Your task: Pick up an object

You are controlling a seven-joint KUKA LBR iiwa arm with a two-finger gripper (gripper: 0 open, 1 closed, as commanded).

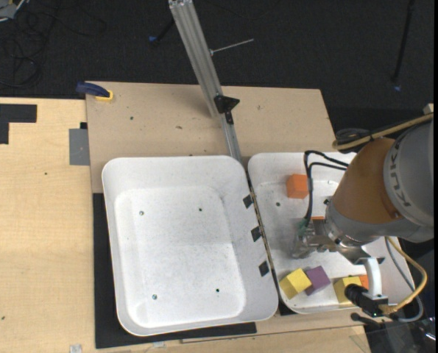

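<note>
Claw (301,247) down in right bin (272,169), grip unreadable; orange cube (297,186) at twelve, yellow block (295,283) at six.

My arm (406,179) has a rounded grey casing with raised lettering on its side. A broad orange band (366,186) wraps the segment above the wrist. Black cables (323,160) loop beside the band. I see a metallic grey gripper (303,247) mounted below the wrist.
</note>
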